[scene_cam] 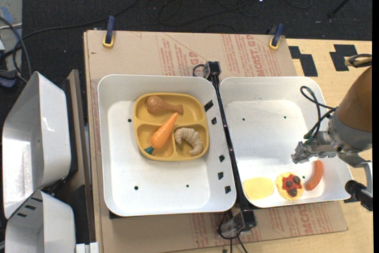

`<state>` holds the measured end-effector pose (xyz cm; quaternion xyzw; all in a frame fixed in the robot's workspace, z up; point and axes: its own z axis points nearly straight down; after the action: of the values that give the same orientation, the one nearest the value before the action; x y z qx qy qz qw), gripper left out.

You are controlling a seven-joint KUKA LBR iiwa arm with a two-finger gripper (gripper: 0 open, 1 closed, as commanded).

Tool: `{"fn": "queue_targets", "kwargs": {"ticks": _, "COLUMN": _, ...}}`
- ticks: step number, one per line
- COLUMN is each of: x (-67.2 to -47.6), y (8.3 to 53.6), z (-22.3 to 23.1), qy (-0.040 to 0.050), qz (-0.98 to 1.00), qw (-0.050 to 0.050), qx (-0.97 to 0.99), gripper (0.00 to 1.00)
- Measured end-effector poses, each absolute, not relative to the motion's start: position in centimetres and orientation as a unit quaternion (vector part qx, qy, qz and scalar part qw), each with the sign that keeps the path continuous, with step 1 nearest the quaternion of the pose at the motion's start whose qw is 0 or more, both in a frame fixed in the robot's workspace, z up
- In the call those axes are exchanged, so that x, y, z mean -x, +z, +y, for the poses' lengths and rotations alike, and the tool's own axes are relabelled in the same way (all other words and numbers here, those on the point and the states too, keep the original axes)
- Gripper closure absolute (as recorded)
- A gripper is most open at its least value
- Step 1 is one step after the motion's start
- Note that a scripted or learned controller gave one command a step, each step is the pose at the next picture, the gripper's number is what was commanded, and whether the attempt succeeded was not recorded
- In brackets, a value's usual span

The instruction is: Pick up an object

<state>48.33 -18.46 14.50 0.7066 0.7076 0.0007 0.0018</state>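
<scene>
Two bins: two shallow white bins (118,145) stood side by side on the bench, the left one and the right one (260,109).
Left bin: a yellow divided plastic plate (141,109) lay near its far middle, with a brown toy chicken drumstick (163,106), an orange toy carrot (164,131) and a pale curled toy shrimp (189,139), each in its own compartment.
Right bin, near edge: a flat pale yellow disc (259,188), a small round tart with red and dark berries (290,184) and a reddish-orange toy sausage (314,175) lay in a row toward the near right corner.
Gripper: the grey two-finger gripper (308,153) hung low by the right edge of the right bin, just above the far end of the sausage.
Fingers: I could not tell whether they were apart or together, and nothing was seen between them.
Nearest target: the sausage, I judged.
Good execution: set the fingers across the narrow width of the sausage, come down straight, and keep off the bin wall and the tart just beside it.
Risk: the round sausage could roll or slip out.
</scene>
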Motion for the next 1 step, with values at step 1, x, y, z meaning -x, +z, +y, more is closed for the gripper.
{"fn": "queue_targets", "kwargs": {"ticks": 1, "x": -48.55, "y": 20.84, "z": -18.75, "qy": 0.0014, "qz": 0.708, "qw": 0.004, "qx": -0.706, "gripper": 1.00}}
